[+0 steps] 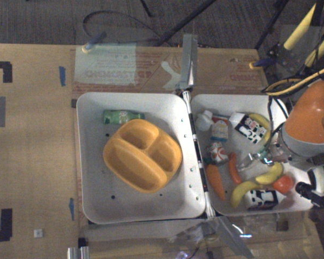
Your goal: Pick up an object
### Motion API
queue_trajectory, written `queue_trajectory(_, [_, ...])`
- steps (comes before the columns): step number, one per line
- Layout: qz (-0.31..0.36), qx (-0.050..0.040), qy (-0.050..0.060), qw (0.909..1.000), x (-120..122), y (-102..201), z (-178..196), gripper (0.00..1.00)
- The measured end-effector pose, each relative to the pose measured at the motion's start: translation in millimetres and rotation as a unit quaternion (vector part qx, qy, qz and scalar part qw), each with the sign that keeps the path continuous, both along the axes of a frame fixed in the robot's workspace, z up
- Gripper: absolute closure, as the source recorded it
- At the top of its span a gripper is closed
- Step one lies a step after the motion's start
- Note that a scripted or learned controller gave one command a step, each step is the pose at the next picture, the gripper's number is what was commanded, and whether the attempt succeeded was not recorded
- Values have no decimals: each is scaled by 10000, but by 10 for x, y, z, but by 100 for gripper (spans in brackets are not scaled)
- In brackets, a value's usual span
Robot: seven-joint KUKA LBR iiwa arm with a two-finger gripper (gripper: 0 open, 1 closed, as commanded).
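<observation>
The right bin (pixel 227 102) holds several toys. Among them are a white bottle (pixel 203 120), a small jar (pixel 220 129), a cow-patterned carton (pixel 248 128), a red-and-white ball (pixel 217 153), a carrot (pixel 216 181) and a red chili (pixel 234 169). Nearer the front lie a yellow banana (pixel 243 192), a red tomato (pixel 283 184) and a second cow-patterned carton (pixel 262 198). My gripper (pixel 254 161) hangs low over the middle of this bin, just right of the chili and above another banana (pixel 270 173). I see nothing held in it.
The left bin (pixel 92 198) carries an orange divided plate (pixel 143 154) and a green packet (pixel 122 116) at its back. A metal divider (pixel 188 69) runs between the bins. The arm's orange band (pixel 310 117) overhangs the right bin's right side, with cables behind it.
</observation>
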State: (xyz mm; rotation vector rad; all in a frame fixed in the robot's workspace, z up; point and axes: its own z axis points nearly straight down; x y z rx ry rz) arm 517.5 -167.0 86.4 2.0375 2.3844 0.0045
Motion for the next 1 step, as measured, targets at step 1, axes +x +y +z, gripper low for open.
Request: queue_trajectory(1, [-166, 12, 11, 9999, 925, 577, -2, 0])
